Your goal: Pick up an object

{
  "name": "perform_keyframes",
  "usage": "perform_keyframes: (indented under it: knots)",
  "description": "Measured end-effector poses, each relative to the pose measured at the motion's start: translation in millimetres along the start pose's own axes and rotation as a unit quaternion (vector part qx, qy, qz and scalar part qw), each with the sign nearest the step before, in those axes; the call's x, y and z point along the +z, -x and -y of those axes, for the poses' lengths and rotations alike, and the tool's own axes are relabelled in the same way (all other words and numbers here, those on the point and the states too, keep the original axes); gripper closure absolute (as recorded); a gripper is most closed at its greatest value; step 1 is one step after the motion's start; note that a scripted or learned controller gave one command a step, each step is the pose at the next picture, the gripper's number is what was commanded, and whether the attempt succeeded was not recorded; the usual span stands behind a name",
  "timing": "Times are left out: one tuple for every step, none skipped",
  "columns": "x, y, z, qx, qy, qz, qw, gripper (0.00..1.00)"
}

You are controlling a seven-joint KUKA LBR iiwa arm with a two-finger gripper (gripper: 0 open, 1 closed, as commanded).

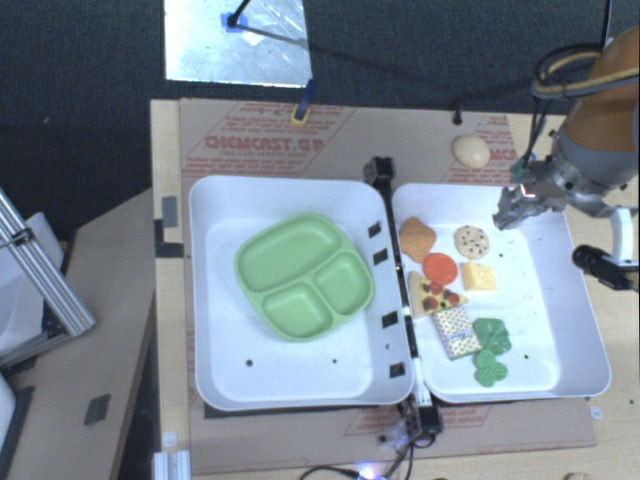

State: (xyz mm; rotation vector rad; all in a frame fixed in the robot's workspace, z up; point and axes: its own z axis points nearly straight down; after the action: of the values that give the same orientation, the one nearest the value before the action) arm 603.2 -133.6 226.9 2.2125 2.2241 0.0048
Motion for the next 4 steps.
perform_keyframes:
  knots:
    - [-9,-49,13,-0.002,-0.002,-0.002,1.0000,1.00]
    - [12,-88,18,-0.002,-0.003,-0.001,1.0000,1.00]
    - [3,-84,13,0.000,-0.001,-0.001,1.0000,1.00]
    - [-3,-94,29,-0.001,-0.003,-0.001,1.0000,1.00]
